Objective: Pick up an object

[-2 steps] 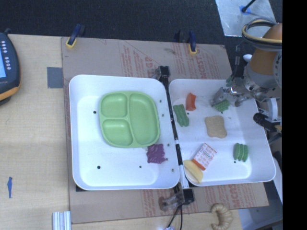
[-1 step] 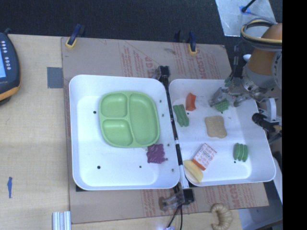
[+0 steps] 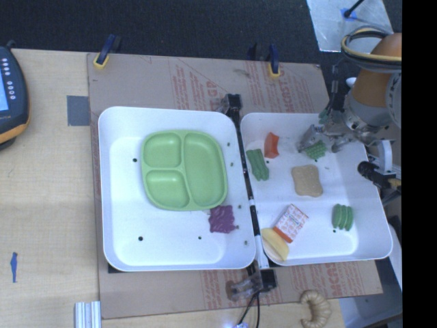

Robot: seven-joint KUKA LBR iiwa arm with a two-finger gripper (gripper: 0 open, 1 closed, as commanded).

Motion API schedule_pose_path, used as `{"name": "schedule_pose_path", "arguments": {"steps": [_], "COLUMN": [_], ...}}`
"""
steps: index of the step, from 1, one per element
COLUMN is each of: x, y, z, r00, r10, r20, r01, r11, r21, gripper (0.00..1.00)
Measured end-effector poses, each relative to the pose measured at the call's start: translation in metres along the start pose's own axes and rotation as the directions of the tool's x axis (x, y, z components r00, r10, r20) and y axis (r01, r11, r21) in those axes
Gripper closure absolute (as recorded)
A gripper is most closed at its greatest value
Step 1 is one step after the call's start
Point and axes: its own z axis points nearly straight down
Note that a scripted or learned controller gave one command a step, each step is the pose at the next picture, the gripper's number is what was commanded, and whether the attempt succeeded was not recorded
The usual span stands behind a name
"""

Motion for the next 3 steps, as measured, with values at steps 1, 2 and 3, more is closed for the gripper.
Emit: {"name": "schedule_pose_path", "arguments": {"steps": [1,2,3], "x": [-0.0079,-0.0073,-0.0073], "y": [0.0004,0.0005,0.0005], "z": [-0.0004,-0.0003,-0.0003], "r00": [1.000,1.000,1.000], "r10": [0.002,0.000,0.000], "r20": [0.002,0.001,0.001], "r01": [-0.002,0.000,0.000], "r11": [1.000,1.000,1.000], "r21": [-0.003,-0.002,-0.002], "gripper": [0.00,0.00,0.00]}}
